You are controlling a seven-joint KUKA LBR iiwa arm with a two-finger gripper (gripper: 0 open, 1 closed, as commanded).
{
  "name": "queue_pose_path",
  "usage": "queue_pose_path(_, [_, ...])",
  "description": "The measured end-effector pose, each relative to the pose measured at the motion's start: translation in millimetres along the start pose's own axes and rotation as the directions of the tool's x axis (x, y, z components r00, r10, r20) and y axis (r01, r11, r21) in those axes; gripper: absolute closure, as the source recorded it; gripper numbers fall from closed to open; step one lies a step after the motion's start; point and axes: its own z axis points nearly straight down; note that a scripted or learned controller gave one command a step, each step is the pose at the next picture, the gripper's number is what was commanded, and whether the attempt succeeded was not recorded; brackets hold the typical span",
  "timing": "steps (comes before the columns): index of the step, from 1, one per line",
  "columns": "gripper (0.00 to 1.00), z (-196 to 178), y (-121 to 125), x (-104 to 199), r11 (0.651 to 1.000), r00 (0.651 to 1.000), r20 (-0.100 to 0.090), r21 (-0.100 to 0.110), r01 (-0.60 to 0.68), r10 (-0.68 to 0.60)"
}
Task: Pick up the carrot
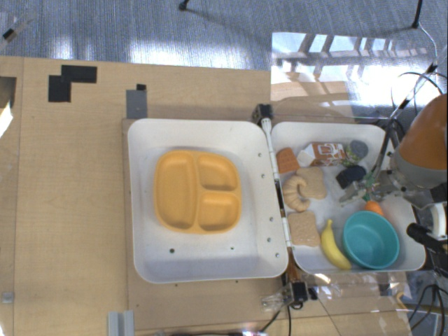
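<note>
Gripper (365, 187) sits low in the right bin (413, 261), just above the carrot (374, 207); finger opening cannot be determined, and no grasp is visible. Carrot: a small orange patch at the teal bowl (371, 240) upper rim; its long axis is obscured. A packet (327, 151) near the far wall carries illegible print. Banana (334, 246) lies left of the bowl.

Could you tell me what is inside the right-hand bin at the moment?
The right bin holds a teal bowl, a banana, bread-like pieces, a dark item and the carrot, an orange bit showing above the bowl. The gripper covers the rest of it.
</note>
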Motion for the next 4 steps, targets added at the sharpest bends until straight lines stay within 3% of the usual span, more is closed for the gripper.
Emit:
queue_pose_path(1, [1.0,-12.4,3.4,0.9,1.0,1.0,0.001,-0.008,0.003,-0.003])
queue_pose_path(2, [1.0,-5.8,-34.0,1.7,0.96,0.96,0.024,-0.024,0.279,-0.279])
queue_pose_path(3, [0.0,-8.7,-29.1,0.9,0.961,0.961,0.034,-0.04,0.275,-0.274])
queue_pose_path(4, [0.0,-188.2,-54.8,3.3,0.987,0.987,0.014,-0.012,0.159,-0.158])
